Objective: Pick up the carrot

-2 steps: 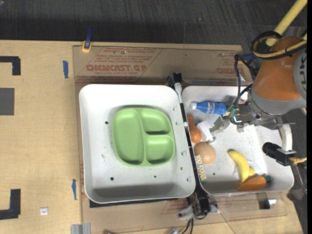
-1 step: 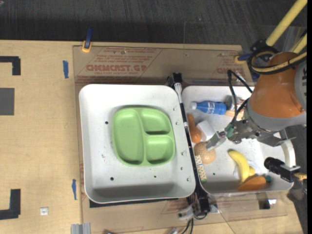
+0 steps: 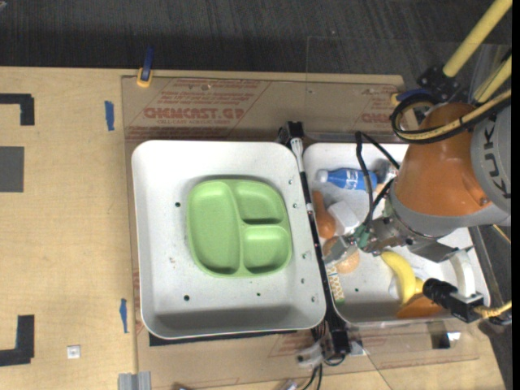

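In the camera view, two shallow white bins are sitting side by side on a brown surface (image 3: 73, 242). The left bin (image 3: 162, 291) is holding a green divided plate (image 3: 240, 226), which is lying flat near the bin's middle with one long compartment on its left and two smaller ones on its right. The right bin (image 3: 366, 303) is lying partly under the arm (image 3: 443, 177), whose grey body and orange band are reaching in from the right and covering much of the bin's middle. The pincer (image 3: 357, 242) is hanging low over the left part of the right bin, just beside the divider between the bins; whether it is spread or pressed together cannot be told. The carrot (image 3: 325, 222), an orange piece, is lying against the bin's left wall, just left of the pincer, and whether the two are touching is unclear. A blue and white bottle (image 3: 349, 179) is lying near the bin's far edge. A yellow banana (image 3: 402, 273) is lying toward the near right, with an orange object (image 3: 414, 305) just beside its lower end.
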You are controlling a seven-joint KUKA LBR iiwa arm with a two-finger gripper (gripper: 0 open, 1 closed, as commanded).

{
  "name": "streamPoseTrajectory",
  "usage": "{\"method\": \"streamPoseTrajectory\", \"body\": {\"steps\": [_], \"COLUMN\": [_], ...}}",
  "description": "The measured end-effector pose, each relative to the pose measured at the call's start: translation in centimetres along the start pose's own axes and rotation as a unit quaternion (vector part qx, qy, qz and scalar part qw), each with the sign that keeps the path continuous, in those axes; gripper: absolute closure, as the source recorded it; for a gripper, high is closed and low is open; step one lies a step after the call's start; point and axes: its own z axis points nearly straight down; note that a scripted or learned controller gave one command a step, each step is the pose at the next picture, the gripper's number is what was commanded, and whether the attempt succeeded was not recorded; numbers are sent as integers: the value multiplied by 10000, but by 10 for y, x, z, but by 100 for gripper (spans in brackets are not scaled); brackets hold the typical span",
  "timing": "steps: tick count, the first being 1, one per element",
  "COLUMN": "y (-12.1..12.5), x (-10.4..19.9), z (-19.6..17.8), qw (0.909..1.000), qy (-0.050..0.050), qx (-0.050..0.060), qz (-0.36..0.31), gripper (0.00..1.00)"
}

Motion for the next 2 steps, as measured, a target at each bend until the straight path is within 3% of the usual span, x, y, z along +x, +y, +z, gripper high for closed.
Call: {"method": "streamPoseTrajectory", "body": {"steps": [1,2], "y": [9,-22], "x": [-38,-79], "z": [0,21], "qw": [9996,9956], "qy": [-43,-12], "qx": [-46,-6], "qz": [292,-941], "gripper": [0,0]}}
